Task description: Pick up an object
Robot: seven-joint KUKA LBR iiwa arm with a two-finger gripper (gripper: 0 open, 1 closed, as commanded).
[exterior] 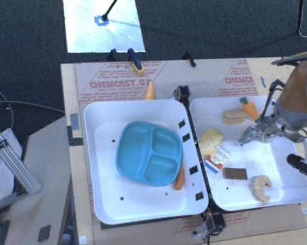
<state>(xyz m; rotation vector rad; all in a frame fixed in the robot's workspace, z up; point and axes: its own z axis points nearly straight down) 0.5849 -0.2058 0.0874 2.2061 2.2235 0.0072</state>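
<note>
My gripper [247, 136] hangs low over the middle of the right bin [284, 196], reaching in from the right edge. It sits between a tan bread roll [234, 117] with an orange carrot [250, 108] behind it and a brown block [234, 173] in front. A yellow wedge [211, 139] and a small red, white and blue packet [216, 160] lie to its left. A pale croissant [262, 188] rests near the bin's front. Nothing shows in the gripper's grasp.
The left bin [109, 201] holds a blue divided plate [149, 152] and a second orange carrot [179, 179] by the divider [192, 143]. An orange cone [149, 91] stands behind the bins. A black part [299, 162] juts over the right bin's right side.
</note>
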